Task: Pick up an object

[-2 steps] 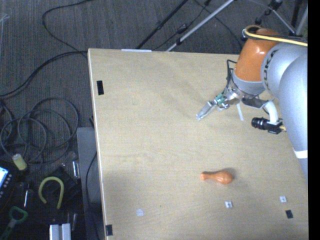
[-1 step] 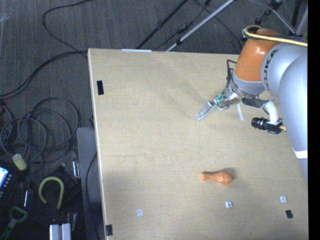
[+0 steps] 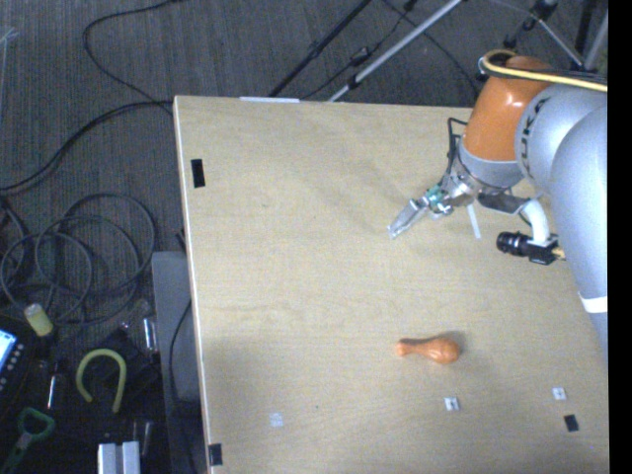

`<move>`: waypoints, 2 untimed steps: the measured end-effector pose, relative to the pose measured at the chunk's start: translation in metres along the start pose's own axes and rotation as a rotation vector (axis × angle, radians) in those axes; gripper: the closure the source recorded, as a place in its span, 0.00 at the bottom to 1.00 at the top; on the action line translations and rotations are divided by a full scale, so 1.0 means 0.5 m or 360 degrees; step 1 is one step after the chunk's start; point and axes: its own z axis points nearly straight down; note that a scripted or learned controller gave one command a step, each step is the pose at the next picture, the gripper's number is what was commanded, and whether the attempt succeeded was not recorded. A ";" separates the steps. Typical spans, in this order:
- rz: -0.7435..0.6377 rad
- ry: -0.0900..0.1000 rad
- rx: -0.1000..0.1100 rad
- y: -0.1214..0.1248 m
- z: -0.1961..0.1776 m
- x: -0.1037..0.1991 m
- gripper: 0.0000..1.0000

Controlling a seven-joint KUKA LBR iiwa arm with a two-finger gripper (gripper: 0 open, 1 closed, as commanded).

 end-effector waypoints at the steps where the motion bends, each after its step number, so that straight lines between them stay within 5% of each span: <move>1: 0.0000 0.0000 0.0000 0.000 0.000 0.000 0.00; 2: 0.0095 -0.0001 -0.0002 -0.027 -0.095 -0.060 0.00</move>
